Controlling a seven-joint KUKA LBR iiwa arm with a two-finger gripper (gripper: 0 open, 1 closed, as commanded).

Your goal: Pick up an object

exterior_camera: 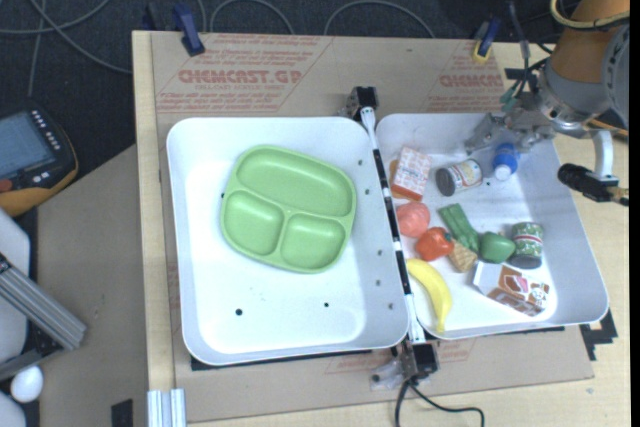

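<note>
The right bin holds several toy foods. Among them are an orange-and-white carton, a small can, a blue-and-white bottle, a pink ball, a red tomato, a green cucumber, a green pepper, a green-labelled can, a banana and a flat printed box. My gripper hangs low over the far part of this bin, just above the blue-and-white bottle and to the right of the small can. Nothing can be seen held in it.
The left bin carries a green divided plate. A black hinge strip runs between the bins. Blue clamps sit on the board's far edge. The arm's grey body and orange band overhang the right bin's far right corner.
</note>
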